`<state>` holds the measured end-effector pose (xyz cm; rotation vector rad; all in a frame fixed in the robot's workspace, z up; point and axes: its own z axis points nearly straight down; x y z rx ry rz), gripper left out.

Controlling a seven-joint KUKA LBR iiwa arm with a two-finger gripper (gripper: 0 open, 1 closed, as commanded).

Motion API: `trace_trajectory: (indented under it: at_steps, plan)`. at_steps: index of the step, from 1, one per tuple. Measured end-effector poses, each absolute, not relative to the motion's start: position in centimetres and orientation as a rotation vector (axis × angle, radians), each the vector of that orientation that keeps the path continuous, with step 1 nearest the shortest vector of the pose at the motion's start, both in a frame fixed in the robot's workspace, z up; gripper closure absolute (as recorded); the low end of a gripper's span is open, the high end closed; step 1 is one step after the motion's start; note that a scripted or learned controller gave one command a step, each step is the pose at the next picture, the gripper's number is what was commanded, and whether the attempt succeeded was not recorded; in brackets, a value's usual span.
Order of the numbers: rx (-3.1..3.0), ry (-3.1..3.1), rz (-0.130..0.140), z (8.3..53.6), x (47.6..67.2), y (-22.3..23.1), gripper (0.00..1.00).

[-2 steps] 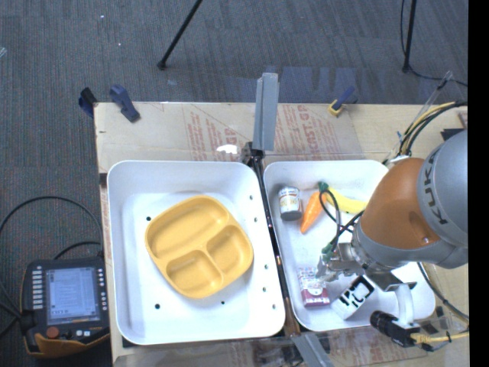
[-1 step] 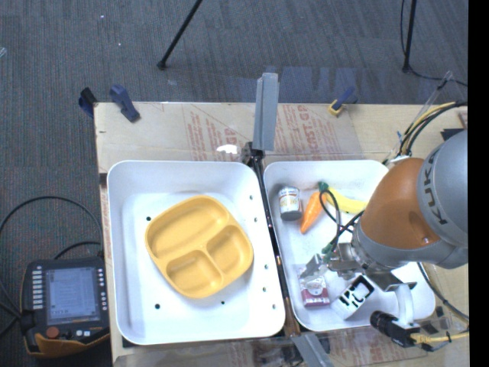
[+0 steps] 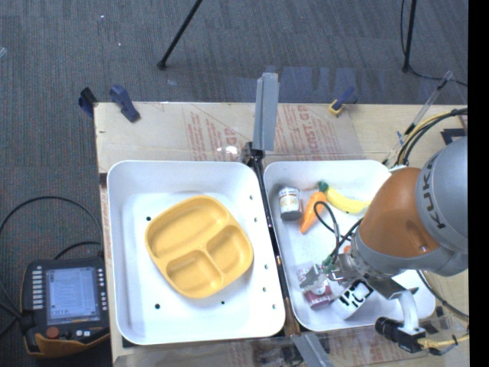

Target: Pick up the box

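a: in the right bin, near its front edge, the gripper is reaching down; finger spacing — cannot tell, too blurred.

b: box?

a: the dark red box is lying just under the gripper, touching or not unclear.

b: surroundings?

a: can, carrot, banana are sitting at the back; yellow divided plate is resting in the left bin.

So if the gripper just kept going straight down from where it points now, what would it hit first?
Most likely the box, the dark red item on the floor of the right bin. The gripper sits directly over it; whether it already touches is unclear from this slanted view.
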<state>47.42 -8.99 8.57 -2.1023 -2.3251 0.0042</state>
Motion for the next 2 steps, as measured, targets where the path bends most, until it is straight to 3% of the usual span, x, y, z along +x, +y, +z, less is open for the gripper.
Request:
trace_trajectory:
  at_steps: [1,2]
  plan:
    - [-2.105,-2.316,0.007,9.4,47.3,-9.0,1.0]
    - [-2.088,-2.341,0.006,18.6,47.5,-7.1,1.0]
